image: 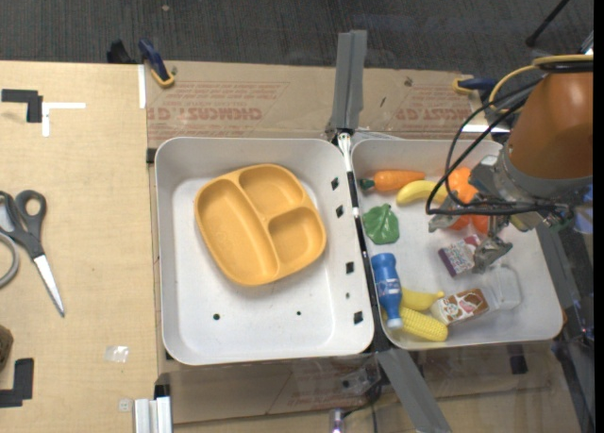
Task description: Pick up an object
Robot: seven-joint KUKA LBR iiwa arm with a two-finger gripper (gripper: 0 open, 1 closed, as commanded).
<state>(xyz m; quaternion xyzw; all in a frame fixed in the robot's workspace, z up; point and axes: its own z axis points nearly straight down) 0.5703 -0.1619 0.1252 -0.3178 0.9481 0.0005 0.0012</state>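
Camera view: gripper (475,236) low over right bin (538,327), jaw state impossible to tell, fingers blurred among cables. Beneath, small purple packet (458,258); orange toy (469,203) half hidden behind wrist.

The divided yellow plate (260,224) is showing smooth, semi-glossy plastic, the white bins (179,233) are appearing matt plastic, the desk (75,233) is presenting pale wood grain, and the scissors (38,247) are showing bare metal blades.
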